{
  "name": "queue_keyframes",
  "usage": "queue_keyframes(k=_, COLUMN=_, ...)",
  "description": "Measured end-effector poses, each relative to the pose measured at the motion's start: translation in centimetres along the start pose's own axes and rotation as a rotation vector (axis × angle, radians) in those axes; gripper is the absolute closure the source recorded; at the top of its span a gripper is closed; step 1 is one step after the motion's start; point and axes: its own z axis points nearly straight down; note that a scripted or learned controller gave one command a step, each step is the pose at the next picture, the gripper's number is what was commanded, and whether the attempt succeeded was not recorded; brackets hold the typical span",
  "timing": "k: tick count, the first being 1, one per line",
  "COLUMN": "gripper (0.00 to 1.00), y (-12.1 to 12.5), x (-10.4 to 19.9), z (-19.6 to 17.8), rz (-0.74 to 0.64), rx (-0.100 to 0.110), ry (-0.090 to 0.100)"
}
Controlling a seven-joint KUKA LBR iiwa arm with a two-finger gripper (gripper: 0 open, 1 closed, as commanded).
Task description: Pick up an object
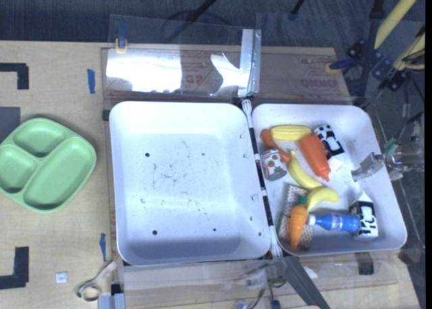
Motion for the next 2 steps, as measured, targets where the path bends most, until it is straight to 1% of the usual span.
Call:
queue_keyframes(k=1, gripper=0.00, y=5.4, x=2.0, z=4.8, rz=-0.380, rx=-0.004, ry=-0.002)
queue_keyframes(k=2, gripper=0.00, y=13.7, x=2.2, z=8.0, rz=-0.454, rx=-0.004, ry=-0.002)
